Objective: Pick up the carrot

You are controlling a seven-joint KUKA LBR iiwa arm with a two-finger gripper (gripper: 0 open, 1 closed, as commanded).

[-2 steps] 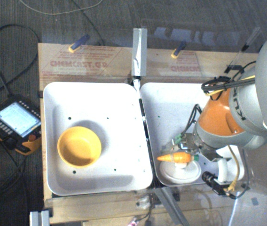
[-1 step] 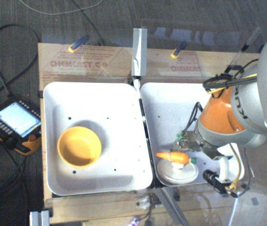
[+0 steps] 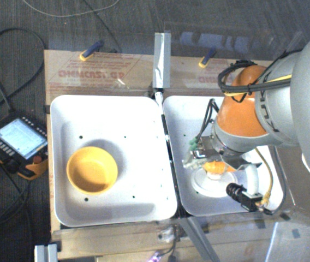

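Note:
The carrot (image 3: 216,169) shows as a small orange patch in the right bin (image 3: 183,119), lying on a round white plate (image 3: 209,185) near the bin's front. My gripper (image 3: 214,161) is down directly over it, and the wrist covers most of the carrot. From this angle I cannot make out whether the carrot is held or just lies beneath the gripper.
A yellow bowl (image 3: 92,170) sits at the front left of the left bin (image 3: 111,108). The grey and orange arm (image 3: 242,113) covers the right half of the right bin. A teach pendant (image 3: 16,141) lies on the floor to the left.

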